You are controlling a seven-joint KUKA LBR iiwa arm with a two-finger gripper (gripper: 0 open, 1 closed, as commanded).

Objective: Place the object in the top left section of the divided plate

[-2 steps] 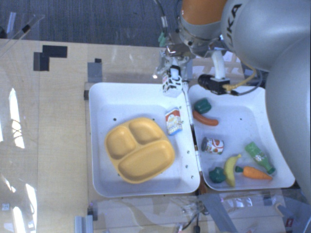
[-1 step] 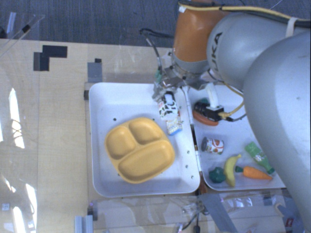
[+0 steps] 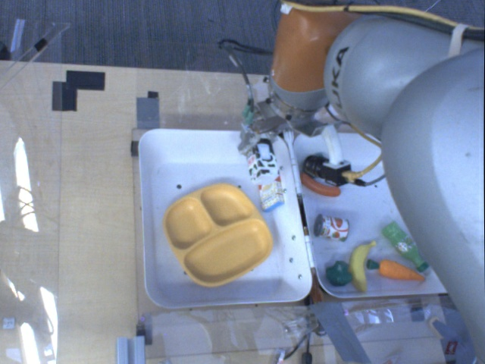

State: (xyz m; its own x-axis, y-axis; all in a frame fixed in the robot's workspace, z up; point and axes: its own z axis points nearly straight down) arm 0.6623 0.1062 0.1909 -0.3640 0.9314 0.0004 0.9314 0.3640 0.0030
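**Carton at gripper, over left bin's far right side**

Nearest you, the bench (image 3: 68, 279) is pale wood with glare streaks down its left part. On it sit two shallow white bins side by side. The left bin (image 3: 155, 279) holds the yellow divided plate (image 3: 218, 233), lying flat and turned at an angle, two small sections on its far side and one large section nearer. All three sections look bare.

The right bin (image 3: 383, 288) holds, near its front, a banana (image 3: 359, 262), a carrot (image 3: 400, 271), a dark green piece (image 3: 339, 273) and a green packet (image 3: 404, 247). Farther back lie a small can (image 3: 332, 227) and a red sausage-like item (image 3: 321, 186).

Beyond the plate, a white carton (image 3: 266, 174) with dark print hangs tilted over the left bin, close to the wall shared with the right bin, well apart from the plate's top left section. Its upper end sits in the gripper (image 3: 256, 136); the fingers appear closed on it, though clutter blurs the contact.

The arm comes from the right, orange band above the wrist, wrist pointing down. Farthest: black markers (image 3: 76, 87) on the bench, then grey carpet (image 3: 151, 6).
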